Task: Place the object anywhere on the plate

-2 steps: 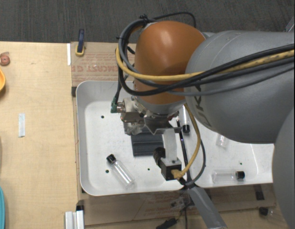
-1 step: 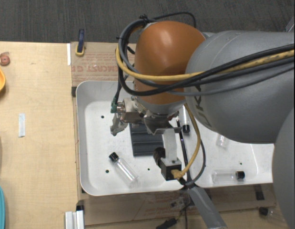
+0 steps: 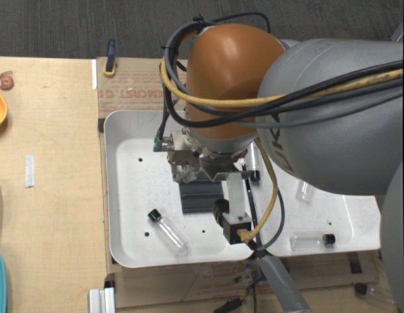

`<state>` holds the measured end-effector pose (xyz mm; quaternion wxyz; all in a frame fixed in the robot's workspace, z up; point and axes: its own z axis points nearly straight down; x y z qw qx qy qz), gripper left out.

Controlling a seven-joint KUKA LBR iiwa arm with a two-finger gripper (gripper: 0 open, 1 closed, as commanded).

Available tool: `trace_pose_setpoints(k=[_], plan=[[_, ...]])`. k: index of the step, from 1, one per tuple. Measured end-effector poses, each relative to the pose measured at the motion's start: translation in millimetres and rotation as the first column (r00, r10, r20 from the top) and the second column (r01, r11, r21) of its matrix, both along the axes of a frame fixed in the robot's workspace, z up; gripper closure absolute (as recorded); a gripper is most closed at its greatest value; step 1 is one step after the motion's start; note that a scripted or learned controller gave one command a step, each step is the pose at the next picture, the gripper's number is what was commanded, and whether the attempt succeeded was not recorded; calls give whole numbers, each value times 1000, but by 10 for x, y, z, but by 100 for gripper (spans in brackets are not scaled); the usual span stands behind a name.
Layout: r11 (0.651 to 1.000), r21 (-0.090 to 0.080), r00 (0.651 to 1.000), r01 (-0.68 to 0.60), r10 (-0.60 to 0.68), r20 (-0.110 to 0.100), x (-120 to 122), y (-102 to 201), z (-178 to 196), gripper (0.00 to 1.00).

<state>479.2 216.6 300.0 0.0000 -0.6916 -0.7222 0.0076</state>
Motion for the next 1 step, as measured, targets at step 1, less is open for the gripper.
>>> trace_pose_setpoints(k=[1], plan=[[993,7,993,117,-117,5,-25,40,-2097,100]])
